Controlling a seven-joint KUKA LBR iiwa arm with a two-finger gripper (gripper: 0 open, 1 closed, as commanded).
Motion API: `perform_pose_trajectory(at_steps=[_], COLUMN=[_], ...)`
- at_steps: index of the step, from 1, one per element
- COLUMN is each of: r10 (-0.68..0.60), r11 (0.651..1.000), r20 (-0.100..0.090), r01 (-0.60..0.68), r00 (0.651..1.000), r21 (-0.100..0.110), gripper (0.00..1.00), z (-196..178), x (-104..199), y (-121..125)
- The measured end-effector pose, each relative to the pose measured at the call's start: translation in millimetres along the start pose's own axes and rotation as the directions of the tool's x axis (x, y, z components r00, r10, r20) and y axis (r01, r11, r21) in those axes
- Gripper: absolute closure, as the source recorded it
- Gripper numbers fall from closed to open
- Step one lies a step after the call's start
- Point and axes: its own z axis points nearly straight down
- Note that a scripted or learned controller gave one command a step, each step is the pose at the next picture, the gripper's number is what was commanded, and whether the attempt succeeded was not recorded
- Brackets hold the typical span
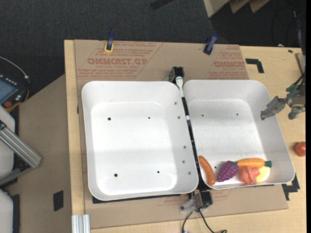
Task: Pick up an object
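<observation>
Toy food: none between fingers (281, 107), spread open over right bin's (228, 130) right rim. Grapes (227, 171), carrot (250, 162), sausage (206, 170) bunched in near corner. Prob light, hard, slick plastic; grab sausage mid-body. Near wall tight behind pile; approach from bare far floor.

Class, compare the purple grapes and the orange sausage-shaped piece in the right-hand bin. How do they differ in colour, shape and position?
The grapes are purple and bumpy, a short cluster; the sausage-shaped piece is orange-red, smooth and long. The grapes lie further right, next to the other toy foods; the sausage-shaped piece lies leftmost, slanted beside the bin's left wall. Both rest in the near end of the right bin, apart from the pincer.
</observation>
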Motion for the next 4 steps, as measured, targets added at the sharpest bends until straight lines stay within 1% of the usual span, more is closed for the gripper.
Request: perform_pose_trajectory(at_steps=[1, 2, 3, 4], r10=[-0.004, 0.005, -0.001, -0.001], r11=[1.0, 1.0, 1.0, 1.0], r20=[0.006, 0.0, 0.005, 0.007], r01=[0.004, -0.005, 0.001, 0.001], r00=[1.0, 1.0, 1.0, 1.0], r21=[-0.021, 0.004, -0.009, -0.009], gripper=[0.0, 0.0, 0.0, 1.0], z=[-253.4, -214.7, -267.0, -275.3], x=[40.4, -25.8, -23.2, -23.2], y=[-31.6, -41.1, -43.9, -43.0])
